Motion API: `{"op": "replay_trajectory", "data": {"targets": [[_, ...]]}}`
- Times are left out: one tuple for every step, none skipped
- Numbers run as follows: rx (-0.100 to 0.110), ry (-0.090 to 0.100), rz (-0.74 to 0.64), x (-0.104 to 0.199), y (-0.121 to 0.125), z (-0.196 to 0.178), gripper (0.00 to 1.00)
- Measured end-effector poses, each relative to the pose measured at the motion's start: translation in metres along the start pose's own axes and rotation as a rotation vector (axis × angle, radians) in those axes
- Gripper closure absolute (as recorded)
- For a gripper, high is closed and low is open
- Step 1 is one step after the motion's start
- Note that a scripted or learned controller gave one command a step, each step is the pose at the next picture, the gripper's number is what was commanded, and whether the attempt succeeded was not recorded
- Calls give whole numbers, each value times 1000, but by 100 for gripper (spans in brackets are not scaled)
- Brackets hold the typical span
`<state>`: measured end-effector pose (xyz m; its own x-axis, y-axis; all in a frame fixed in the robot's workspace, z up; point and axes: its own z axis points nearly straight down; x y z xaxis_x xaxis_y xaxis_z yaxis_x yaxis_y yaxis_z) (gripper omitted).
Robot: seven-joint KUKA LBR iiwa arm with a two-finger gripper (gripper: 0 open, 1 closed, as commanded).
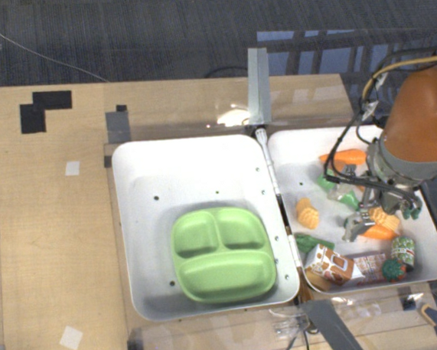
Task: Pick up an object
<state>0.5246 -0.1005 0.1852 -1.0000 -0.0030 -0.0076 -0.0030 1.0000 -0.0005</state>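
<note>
My gripper point(363, 218) hangs low over the right bin point(283, 164), in its middle right part. Just beside and partly under it lies an orange toy piece point(385, 228). A second orange piece, carrot-like point(347, 157), sits behind the gripper near the arm's wrist. A yellow ridged toy food point(308, 215) lies to the gripper's left, apart from it. A small green piece point(346, 199) shows just behind the gripper. Nothing can be seen held.
Along the right bin's front edge lie a green leafy piece point(312, 241), a brown snack packet point(329, 266), a dark wrapped bar point(369, 264), and a green and red item point(399, 257). The left bin point(139, 186) holds a green divided plate point(222, 254).
</note>
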Motion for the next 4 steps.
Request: {"op": "replay_trajectory", "data": {"targets": [[0,-2,-151,-30,-26,91,0],[1,-6,-280,-92,-33,97,0],[1,-6,-311,-110,-40,97,0],[1,-6,-344,-129,-36,97,0]]}}
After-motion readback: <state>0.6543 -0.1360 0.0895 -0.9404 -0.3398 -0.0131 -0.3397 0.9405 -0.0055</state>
